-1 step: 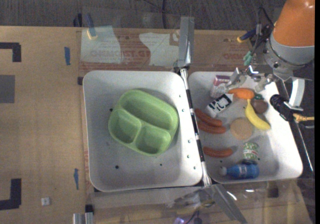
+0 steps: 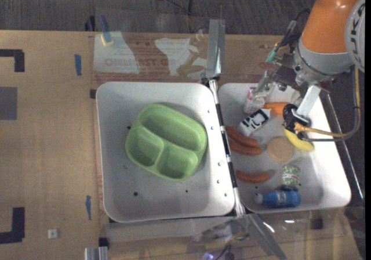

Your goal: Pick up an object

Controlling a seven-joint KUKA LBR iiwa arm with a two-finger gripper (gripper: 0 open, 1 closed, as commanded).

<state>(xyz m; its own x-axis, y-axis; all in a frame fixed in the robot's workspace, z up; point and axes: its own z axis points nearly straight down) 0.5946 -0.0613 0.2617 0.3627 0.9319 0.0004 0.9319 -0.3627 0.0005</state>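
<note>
The arm reaches in over the right bin [image 2: 339,186], and its end effector [image 2: 259,95] hangs low at the back of that bin, right by a small red and white carton [image 2: 253,102]. I cannot tell if it is spread apart or pressed together, because the wrist hides that part. Nothing looks lifted yet. The things to pick all lie in this bin: two sausages [image 2: 243,141] close together, one more sausage [image 2: 253,176] nearer the front, a round cookie [image 2: 280,149], a banana [image 2: 299,139], a blue bottle [image 2: 280,198] on its side and a little green cup [image 2: 291,175]. The left bin [image 2: 110,154] has a green tray [image 2: 167,141] in it. To do this step well, I think the arm should pick one thing, the carton being closest, come straight down over its middle, and squeeze across its thin side. It should stay off the bin wall and not bump the black and white card [image 2: 255,120] beside it.
</note>
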